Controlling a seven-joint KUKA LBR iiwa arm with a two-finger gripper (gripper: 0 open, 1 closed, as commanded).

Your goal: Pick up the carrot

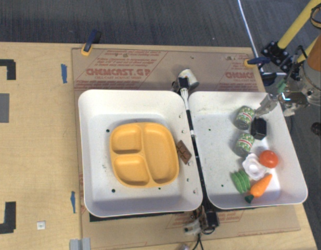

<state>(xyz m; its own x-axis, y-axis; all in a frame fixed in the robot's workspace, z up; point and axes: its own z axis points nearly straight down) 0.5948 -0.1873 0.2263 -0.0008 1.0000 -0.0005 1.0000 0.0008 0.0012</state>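
The orange carrot with a green top lies at the near right of the right bin, tip pointing up and right. It touches a white object and sits beside a green vegetable. My gripper hangs over the bin's far right corner, well away from the carrot and above the bin's wall.
A red tomato lies just above the carrot. Two green-and-white cans stand further back. The left bin holds a yellow divided plate and a small brown bar.
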